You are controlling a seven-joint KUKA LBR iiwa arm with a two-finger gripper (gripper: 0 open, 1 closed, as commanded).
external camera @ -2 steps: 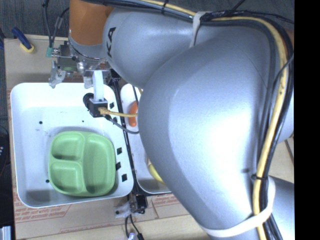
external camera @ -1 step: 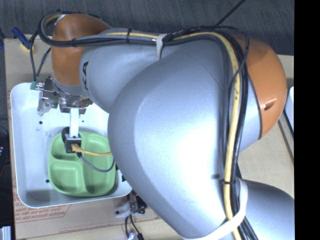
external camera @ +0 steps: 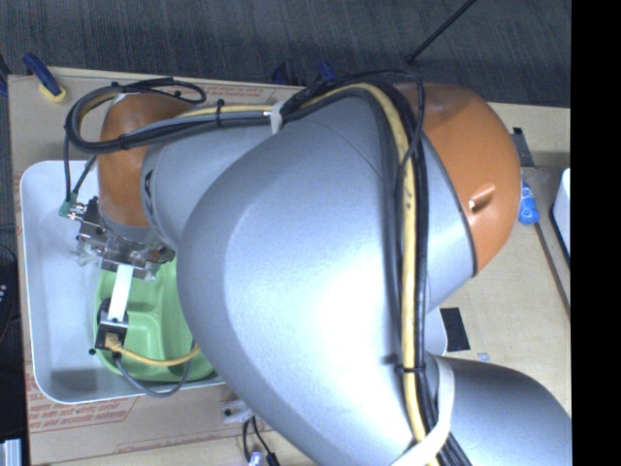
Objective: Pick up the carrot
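1. We see a dark grey carpeted floor [external camera: 194,13] across the top, beyond the worktop [external camera: 548,299].
2. We see the pale tan worktop below it, bare at the right, with red print [external camera: 78,411] along its lower left edge.
3. We find the light soft and even.

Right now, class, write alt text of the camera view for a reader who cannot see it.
A large grey robot arm with an orange band reaches in from the right, covering most of the bench. Its wrist hangs over the left shallow white bin, above a pale green rounded object that is partly hidden.
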